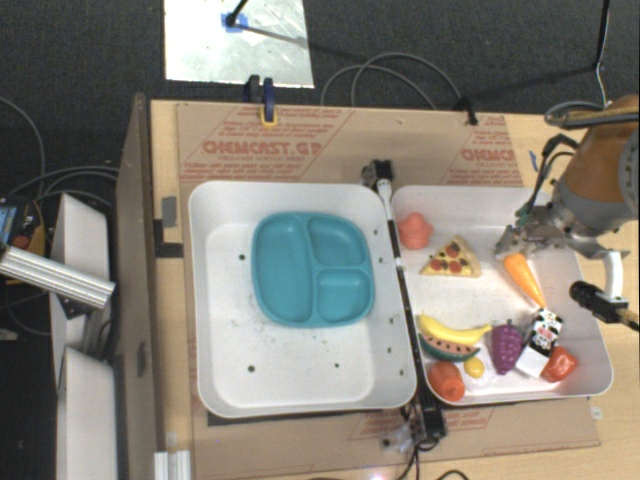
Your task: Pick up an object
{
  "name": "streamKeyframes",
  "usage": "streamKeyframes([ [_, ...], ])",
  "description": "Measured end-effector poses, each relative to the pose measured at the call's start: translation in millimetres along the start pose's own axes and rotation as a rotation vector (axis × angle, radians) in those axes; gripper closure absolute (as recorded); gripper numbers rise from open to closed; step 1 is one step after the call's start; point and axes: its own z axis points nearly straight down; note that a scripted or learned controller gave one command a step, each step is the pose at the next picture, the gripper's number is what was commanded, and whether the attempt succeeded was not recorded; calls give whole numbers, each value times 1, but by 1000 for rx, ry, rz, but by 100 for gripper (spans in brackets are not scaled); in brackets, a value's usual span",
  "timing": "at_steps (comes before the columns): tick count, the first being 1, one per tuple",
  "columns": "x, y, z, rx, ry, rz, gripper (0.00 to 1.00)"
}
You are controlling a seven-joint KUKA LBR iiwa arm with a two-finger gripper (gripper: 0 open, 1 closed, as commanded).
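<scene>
The arm's gripper hovers just above the carrot in the right bin; I cannot tell its opening, and the next move looks like a descent.

The two white bins look like smooth, slightly shiny plastic. The teal divided plate is smooth plastic too. The toy banana and carrot look glossy. Brown cardboard covers the tabletop, dull and flat.

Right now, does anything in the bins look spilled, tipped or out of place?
Nothing stands out. The toy foods lie loose in the right bin, and the blue divided plate sits flat in the left bin.
</scene>
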Motion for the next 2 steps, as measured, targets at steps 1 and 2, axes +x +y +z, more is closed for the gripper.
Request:
streamKeyframes([
  [1, 80, 61, -1, 6, 6, -10, 100],
  [2, 149, 24, -92, 4, 7, -10, 100],
])
